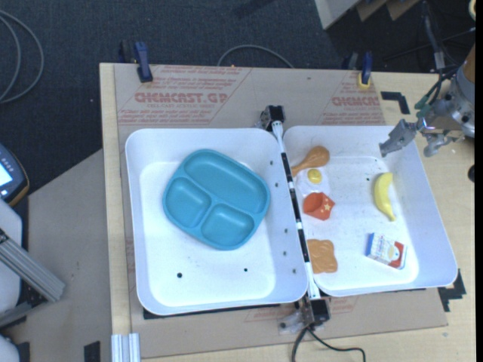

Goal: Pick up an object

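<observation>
Yellow banana (384, 195), right bin (430, 225), just below gripper (413, 139). Claw spread open, holding nothing. Best approach, likely: descend straight, fingers straddling the fruit's narrow width, then close.

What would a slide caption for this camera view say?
Gripper above right bin near banana; blue plate in left bin.

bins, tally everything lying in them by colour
blue: 1, divided plate
yellow: 2, banana, small yellow piece
orange-tan: 2, drumstick, flat toast-like piece
red: 1, red lump
white-blue-red: 1, small carton
total: 7
</observation>
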